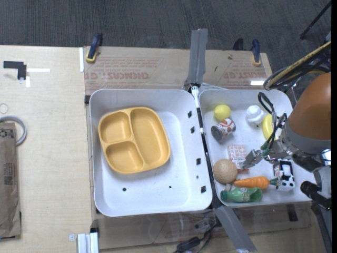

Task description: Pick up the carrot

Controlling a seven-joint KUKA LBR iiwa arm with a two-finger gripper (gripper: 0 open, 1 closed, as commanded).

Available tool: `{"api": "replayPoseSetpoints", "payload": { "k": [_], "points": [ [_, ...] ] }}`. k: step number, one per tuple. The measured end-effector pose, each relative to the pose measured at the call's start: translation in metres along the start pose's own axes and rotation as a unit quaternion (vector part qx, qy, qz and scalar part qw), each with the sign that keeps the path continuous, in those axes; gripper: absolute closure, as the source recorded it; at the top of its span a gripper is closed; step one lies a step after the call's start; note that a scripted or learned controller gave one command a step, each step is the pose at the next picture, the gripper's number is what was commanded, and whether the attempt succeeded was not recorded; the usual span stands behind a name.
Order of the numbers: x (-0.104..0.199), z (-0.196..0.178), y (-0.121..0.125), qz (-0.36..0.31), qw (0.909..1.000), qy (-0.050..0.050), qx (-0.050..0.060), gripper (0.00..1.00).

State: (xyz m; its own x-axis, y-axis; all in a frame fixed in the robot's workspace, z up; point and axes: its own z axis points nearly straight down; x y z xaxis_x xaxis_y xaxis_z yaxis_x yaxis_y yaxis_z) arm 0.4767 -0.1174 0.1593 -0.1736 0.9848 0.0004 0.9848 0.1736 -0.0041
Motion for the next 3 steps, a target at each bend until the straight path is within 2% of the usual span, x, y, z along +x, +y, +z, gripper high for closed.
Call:
{"api": "replayPoseSetpoints", "payload": {
  "k": [1,2,3],
  "points": [
    [0.019,0.060,0.007,0.023,0.9997,-0.001,-0.006,0.00],
    [0.034,-0.032,0.049,-0.011,0.9999,-0.001,-0.001,0.00],
    [0.033,-0.040,0.049,-0.012,0.9999,-0.002,0.000,1.00]
  ]
}}
